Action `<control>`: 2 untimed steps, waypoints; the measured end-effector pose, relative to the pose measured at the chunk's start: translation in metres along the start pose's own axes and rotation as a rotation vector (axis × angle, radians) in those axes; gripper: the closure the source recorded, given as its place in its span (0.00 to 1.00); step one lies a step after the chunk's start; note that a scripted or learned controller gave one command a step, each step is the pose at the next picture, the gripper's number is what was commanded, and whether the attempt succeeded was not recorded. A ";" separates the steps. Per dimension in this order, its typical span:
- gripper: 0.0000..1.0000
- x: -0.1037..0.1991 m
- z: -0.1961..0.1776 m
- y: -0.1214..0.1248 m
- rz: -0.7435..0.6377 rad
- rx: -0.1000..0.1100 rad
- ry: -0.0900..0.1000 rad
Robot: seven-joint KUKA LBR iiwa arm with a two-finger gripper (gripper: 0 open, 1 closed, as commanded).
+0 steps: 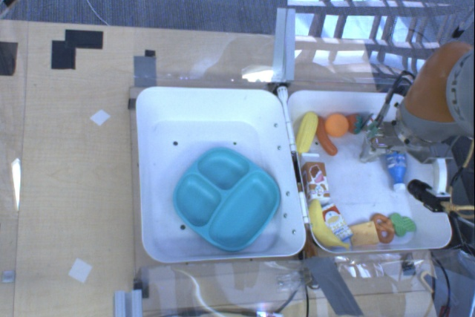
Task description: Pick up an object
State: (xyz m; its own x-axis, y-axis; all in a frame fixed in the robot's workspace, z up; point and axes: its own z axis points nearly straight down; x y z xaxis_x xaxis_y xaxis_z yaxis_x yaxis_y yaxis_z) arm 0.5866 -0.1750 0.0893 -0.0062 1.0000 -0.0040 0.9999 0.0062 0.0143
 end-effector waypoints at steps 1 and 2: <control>1.00 0.009 -0.084 0.056 0.014 0.009 0.003; 1.00 0.032 -0.056 0.083 0.099 0.010 0.003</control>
State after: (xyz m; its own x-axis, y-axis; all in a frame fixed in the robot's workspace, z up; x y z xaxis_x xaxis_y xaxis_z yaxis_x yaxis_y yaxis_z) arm 0.6685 -0.1423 0.1466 0.0925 0.9957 -0.0001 0.9957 -0.0925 0.0042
